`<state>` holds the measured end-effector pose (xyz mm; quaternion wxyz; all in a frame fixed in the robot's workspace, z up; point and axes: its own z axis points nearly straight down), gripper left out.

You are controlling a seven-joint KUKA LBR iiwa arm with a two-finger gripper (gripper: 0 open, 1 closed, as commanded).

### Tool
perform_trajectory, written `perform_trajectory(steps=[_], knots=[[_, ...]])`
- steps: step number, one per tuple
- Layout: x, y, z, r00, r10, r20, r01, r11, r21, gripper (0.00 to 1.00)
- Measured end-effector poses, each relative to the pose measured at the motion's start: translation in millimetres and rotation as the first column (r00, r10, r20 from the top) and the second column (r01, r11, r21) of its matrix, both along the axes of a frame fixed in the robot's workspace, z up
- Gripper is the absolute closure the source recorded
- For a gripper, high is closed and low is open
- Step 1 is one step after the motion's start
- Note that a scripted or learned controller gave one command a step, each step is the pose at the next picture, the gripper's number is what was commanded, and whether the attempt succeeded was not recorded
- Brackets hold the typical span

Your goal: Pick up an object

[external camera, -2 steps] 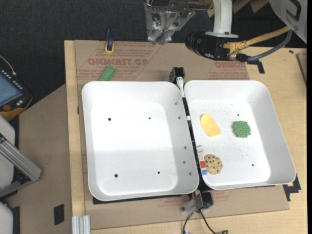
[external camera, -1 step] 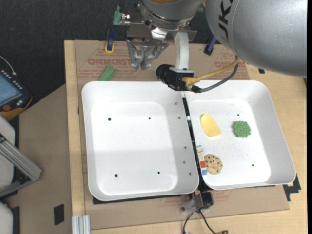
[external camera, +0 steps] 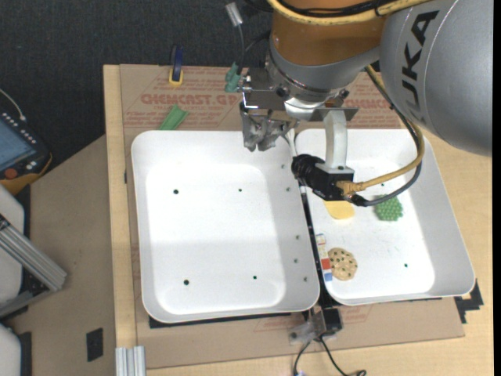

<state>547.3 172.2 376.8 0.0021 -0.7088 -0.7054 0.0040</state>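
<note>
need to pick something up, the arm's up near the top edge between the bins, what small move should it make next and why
Probably shift the gripper toward the near side of the right bin before descending. It sits at the far rim by the divider, with nothing under it, while the yellow piece, green bumpy toy and cookie all lie lower in that bin.

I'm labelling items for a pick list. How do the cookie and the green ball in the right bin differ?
The cookie is tan, speckled and flat; the green ball is green, bumpy and rounder. The cookie lies nearer the bin's front edge, the green ball farther back. Both rest on the right bin.
</note>
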Motion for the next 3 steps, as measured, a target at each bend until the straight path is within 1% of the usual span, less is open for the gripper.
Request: perform_trajectory(steps=[1, 2, 3], knots=[[-72.6, -48.9, -74.8, 1.0, -0.001, -0.006, 0.001, 1.0, -0.001, 1.0], [-67.1, -112.2, -24.0, 1.0, -0.003, 0.015, 0.003, 1.0, 0.002, 1.0], [-67.0, -107.6, -16.3, 1.0, 0.004, 0.013, -0.004, 1.0, 0.003, 1.0]])
